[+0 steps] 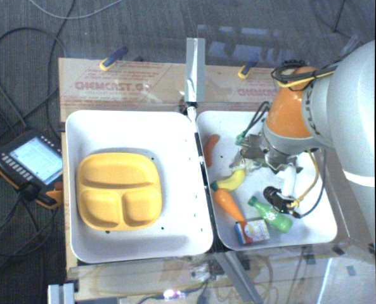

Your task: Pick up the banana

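I see the small curved yellow plastic banana (231,180) lying in the right white bin (324,230), just above the orange carrot (229,205). My end effector (254,160) hovers beside it; its opening I cannot tell. Approach step; next, descend squarely.

Even, bright overhead light; soft shadows; slight overall blur; mild glare.

end effector (251,163) fingers hidden, banana (231,181) end covered
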Available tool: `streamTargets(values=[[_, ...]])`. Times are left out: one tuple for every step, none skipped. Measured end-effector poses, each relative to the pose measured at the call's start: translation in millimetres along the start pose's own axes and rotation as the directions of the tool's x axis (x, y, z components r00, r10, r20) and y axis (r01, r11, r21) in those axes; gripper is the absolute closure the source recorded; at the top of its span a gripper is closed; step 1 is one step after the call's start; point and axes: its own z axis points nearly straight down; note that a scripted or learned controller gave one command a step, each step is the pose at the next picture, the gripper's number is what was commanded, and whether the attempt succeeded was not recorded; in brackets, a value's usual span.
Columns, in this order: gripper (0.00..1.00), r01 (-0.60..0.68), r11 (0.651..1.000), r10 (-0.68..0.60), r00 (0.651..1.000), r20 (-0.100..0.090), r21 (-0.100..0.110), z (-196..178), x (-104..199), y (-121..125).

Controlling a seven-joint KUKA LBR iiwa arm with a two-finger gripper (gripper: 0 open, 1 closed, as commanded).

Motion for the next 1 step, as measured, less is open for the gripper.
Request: streamTargets(values=[[1.0,0.182,0.983,-0.182,0.983,0.002,-0.003,8.1,-3.9,-6.8]])
